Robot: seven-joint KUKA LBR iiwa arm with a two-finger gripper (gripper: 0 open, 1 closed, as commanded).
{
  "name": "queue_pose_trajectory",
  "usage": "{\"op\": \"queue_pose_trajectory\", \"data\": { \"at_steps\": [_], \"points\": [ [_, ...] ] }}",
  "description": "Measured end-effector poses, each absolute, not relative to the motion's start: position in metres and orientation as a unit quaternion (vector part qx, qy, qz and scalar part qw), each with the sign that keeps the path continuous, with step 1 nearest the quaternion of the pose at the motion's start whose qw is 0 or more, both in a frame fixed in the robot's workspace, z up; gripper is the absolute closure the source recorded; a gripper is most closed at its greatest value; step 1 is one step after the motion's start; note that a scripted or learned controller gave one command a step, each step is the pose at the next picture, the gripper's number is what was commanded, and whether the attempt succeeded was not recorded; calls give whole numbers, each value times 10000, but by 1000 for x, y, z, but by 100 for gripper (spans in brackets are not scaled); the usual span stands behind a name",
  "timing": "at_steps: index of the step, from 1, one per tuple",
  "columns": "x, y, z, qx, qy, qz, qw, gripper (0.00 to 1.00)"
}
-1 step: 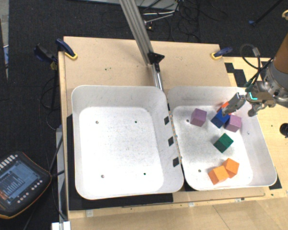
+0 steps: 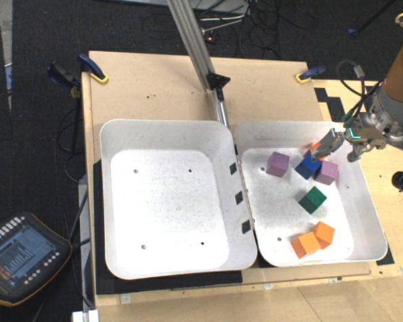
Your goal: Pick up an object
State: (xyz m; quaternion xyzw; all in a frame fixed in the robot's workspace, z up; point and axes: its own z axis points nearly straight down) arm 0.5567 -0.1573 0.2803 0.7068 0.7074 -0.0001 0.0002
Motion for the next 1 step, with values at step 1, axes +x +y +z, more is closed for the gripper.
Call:
{"op": "queue_pose_trajectory", "data": {
  "at_steps": [1],
  "points": [
    [553, -147, 227, 7071, 7071, -14, -19, 0]
  ]
}}
